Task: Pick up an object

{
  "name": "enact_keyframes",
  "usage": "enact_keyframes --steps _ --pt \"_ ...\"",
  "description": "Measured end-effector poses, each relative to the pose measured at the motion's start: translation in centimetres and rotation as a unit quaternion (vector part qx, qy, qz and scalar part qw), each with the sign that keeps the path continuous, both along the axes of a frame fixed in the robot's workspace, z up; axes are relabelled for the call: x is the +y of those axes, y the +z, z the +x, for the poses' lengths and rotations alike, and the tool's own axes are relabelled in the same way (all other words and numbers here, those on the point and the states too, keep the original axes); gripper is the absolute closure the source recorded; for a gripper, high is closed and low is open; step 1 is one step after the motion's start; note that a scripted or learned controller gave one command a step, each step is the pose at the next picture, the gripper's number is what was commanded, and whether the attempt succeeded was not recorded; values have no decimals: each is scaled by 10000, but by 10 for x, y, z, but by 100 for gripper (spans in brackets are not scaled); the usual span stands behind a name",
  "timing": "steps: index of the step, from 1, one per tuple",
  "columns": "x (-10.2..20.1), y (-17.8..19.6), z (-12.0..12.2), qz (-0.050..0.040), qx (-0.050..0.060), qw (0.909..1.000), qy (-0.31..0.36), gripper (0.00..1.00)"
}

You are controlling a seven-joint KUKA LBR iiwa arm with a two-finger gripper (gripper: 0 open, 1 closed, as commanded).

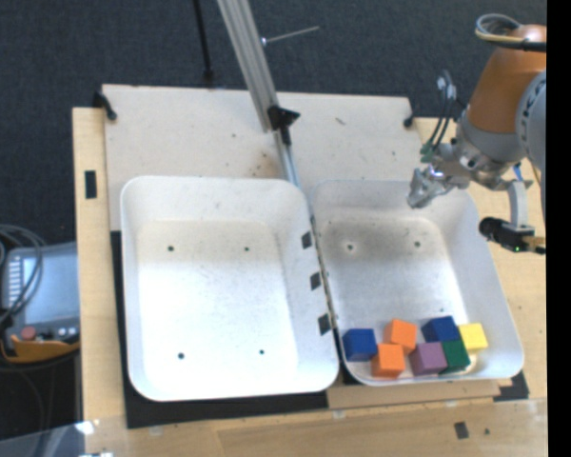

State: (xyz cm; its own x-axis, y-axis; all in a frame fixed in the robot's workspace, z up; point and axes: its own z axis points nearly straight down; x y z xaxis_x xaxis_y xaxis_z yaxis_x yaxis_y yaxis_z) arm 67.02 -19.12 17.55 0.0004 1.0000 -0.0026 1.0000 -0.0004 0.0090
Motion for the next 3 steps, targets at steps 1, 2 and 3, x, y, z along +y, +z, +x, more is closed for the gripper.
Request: enact_keyframes --steps 1,2,3 --pt "-6 48 -2 1 6 10000 -3 100" --pt "-7 97 -1 3 7 10000 18 100" --pt "41 84 -9 10 47 10000 26 100"
